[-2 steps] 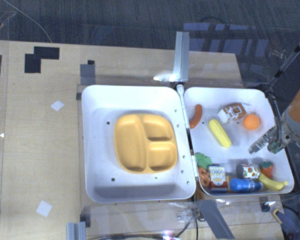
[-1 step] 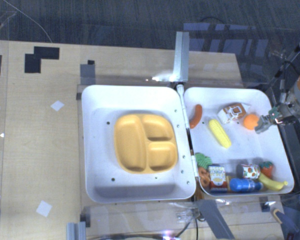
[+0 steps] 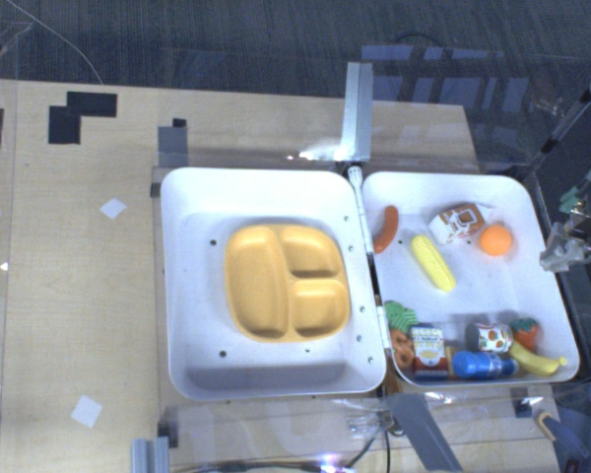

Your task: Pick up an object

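Camera view, yellow tray (image 3: 284, 282) in left bin (image 3: 192, 264), toy food crowding right bin (image 3: 517, 197)

The bench (image 3: 69, 294) was of pale wood, with black marks (image 3: 79, 114) near its far left corner; behind it lay dark grey carpet (image 3: 227, 18); light was even.

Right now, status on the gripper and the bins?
Gripper at right bin's right rim, holding nothing visible. Toy food untouched: corn, orange, sausage. Yellow tray in left bin.
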